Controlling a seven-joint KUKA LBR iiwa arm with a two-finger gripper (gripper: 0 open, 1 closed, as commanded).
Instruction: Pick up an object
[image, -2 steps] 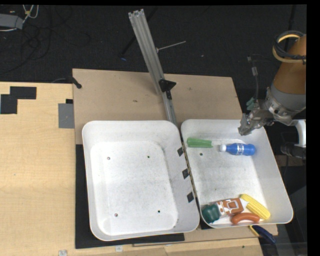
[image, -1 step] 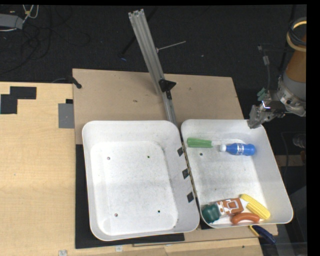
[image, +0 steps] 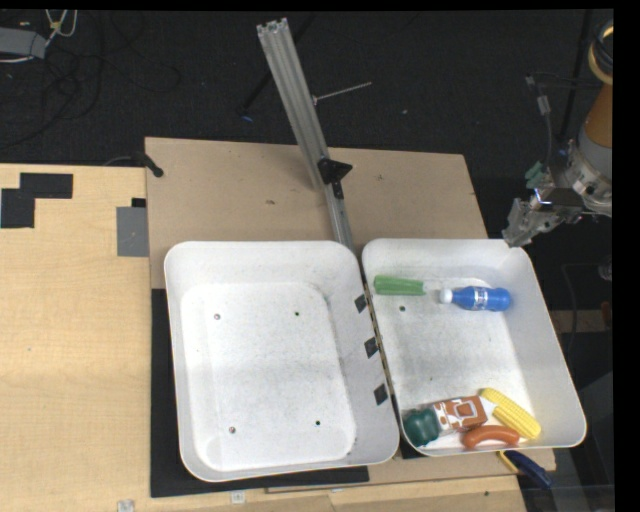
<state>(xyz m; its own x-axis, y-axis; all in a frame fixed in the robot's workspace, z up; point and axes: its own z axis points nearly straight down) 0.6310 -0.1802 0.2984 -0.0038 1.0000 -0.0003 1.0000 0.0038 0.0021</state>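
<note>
A: I have the grey metal two-finger gripper (image: 522, 228) just outside the far corner of the shallow white plastic right bin (image: 560, 390). Jaws: can't tell how far apart; nothing seen in them.

B: Targets?

A: All inside that bin. Smooth blue plastic bottle (image: 480, 298) and flat green stick (image: 399, 287) along its far wall; ridged yellow toy corn (image: 511, 413) at its near wall, likely slid there.

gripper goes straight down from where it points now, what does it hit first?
Probably the far right corner rim of the right bin. The gripper hangs just above and outside that corner, well clear of the blue bottle. Depth is unclear from this slant, so it could miss outside the rim.
</note>
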